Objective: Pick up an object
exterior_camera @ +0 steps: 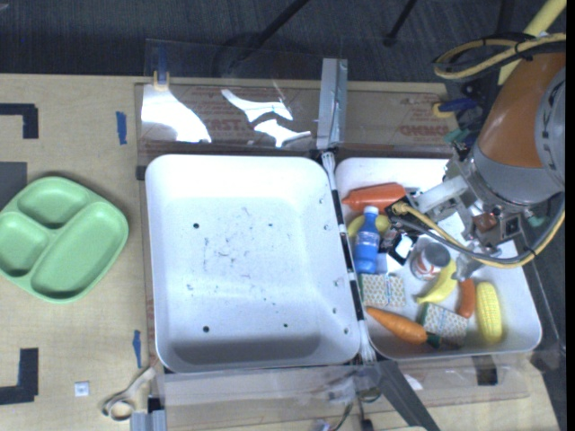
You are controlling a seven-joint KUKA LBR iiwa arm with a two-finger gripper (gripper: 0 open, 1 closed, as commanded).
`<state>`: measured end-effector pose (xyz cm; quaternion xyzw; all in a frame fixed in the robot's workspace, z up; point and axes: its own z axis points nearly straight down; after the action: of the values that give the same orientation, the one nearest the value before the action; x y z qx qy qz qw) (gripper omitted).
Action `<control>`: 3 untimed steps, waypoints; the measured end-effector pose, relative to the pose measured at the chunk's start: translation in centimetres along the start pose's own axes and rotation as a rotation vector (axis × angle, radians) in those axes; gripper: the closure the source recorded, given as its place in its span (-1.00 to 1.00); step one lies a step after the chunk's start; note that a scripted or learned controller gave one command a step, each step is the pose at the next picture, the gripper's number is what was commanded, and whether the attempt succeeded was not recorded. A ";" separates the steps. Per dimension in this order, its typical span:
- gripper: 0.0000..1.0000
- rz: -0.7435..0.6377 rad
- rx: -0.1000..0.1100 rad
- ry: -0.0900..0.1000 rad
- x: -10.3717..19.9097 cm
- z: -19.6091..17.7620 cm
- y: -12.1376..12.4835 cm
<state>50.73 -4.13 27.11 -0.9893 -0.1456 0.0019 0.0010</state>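
Over the right bin point(530, 335), the tool point(429, 241) is buried among cables; its grip state cannot be told.

bins point(243, 187): glossy white plastic | bench point(72, 366): matt wood | tray point(59, 238): green plastic

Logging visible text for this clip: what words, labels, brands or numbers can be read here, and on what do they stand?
Nothing here can be read with certainty.
Cardboard strip behind the right bin: red printed lettering, too blurred to read.
Blue bottle in the right bin: a label, too small to read.
Small white tag on the bench, lower left: a mark, too small to read.
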 end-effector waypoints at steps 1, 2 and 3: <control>-1.00 -0.090 0.001 0.000 0.9 5.0 6.3; -1.00 0.066 -0.001 0.001 8.8 4.5 15.1; -1.00 -0.049 -0.002 0.002 6.2 -1.4 12.3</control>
<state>60.21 -14.15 28.49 -0.9854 -0.1700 0.0007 0.0003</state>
